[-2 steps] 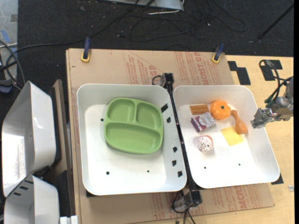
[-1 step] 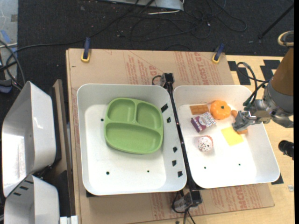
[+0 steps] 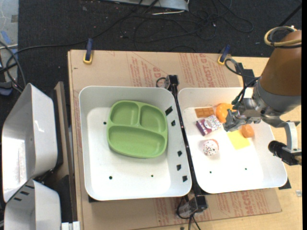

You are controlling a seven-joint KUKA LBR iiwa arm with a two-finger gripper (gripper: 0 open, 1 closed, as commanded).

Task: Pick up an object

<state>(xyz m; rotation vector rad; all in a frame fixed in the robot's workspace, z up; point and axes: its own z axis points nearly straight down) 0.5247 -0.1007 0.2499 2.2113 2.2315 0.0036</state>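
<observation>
In the right bin [image 3: 249,176] lie several small objects: an orange ball [image 3: 222,112], an orange-brown packet [image 3: 204,112], a purple and white wrapper [image 3: 208,125], a white speckled ball [image 3: 210,147], a yellow square [image 3: 238,140] and a small orange piece [image 3: 247,131]. My gripper [image 3: 233,120] hangs low over the bin's upper middle, between the orange ball and the small orange piece. Its tips sit just right of the purple wrapper.
The left bin [image 3: 96,171] bears a green divided plate [image 3: 138,128]. A black clip strip runs between the bins. A white box [image 3: 26,138] stands off the bench at the left. Cables lie beyond the bench's far edge.
</observation>
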